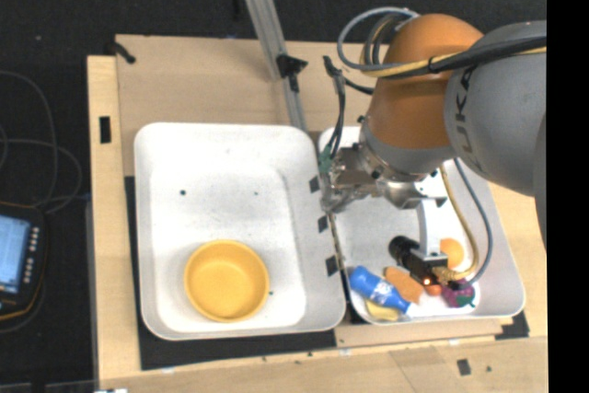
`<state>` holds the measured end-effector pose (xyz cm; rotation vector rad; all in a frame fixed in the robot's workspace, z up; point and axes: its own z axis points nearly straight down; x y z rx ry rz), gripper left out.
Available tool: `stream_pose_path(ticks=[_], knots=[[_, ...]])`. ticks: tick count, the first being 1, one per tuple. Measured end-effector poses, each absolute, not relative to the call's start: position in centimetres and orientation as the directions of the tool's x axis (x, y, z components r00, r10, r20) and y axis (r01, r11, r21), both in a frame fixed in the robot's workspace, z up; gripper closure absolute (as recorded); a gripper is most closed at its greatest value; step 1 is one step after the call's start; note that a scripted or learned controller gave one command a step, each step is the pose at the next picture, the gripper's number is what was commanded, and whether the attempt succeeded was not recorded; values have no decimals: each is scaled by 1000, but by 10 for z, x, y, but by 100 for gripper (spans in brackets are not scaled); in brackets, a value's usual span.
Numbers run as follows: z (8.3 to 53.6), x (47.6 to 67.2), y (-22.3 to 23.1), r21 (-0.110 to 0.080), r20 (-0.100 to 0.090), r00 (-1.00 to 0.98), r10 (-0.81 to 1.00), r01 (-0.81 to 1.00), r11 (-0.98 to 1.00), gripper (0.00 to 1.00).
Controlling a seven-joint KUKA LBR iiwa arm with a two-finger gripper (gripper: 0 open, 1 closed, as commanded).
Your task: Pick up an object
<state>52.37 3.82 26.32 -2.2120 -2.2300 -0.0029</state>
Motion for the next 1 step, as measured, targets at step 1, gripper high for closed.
stream_pose_path(ticks=[1], knots=[[261,527,80,0,0,-3,1000,1000,3,100]])
